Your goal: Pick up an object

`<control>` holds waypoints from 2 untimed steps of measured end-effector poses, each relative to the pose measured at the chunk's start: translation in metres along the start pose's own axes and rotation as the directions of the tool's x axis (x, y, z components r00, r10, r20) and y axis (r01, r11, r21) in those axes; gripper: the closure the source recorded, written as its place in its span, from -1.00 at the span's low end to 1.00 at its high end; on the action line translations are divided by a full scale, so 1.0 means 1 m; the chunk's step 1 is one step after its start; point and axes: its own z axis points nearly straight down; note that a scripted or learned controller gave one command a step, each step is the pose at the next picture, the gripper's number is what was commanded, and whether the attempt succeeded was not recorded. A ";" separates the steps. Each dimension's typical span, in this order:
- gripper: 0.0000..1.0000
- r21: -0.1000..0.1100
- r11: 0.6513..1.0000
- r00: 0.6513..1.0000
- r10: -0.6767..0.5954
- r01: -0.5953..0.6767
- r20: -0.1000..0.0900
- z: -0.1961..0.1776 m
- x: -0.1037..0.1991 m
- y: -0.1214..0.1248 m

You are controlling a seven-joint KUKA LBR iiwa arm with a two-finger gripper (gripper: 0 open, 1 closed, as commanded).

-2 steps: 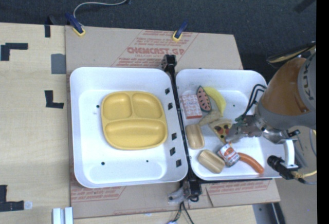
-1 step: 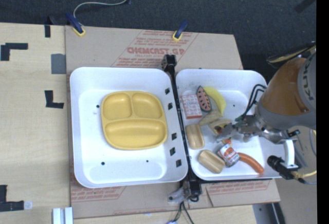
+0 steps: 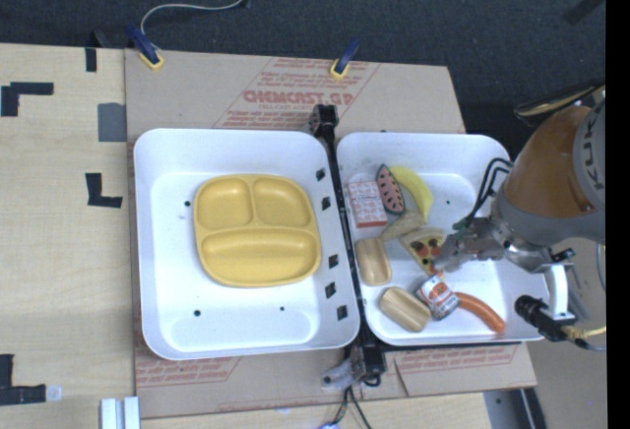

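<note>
Camera view showed the claw (image 3: 445,257) lowered into the right bin (image 3: 463,150), just above a small can (image 3: 438,298) and beside a pizza slice (image 3: 424,246); whether it was released or clenched could not be told. A hot dog (image 3: 479,310) lay near the can. The left bin (image 3: 157,220) held a yellow divided plate (image 3: 258,228).

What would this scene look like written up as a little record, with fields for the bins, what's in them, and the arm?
left bin: holds a yellow divided plate
right bin: holds toy food, among it a watermelon slice, a banana, a pizza slice, two bread rolls, a small can and a hot dog sausage
arm: reaches in from the right
gripper: low over the right bin, by the pizza slice and the can
grasp: not clear from this view
</note>
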 end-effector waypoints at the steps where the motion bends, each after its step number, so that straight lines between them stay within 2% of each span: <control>1: -1.00 0.000 1.000 1.000 0.000 0.000 0.000 0.000 0.000 0.000; 2: 1.00 0.001 1.000 1.000 -0.001 0.001 -0.001 -0.009 0.001 0.000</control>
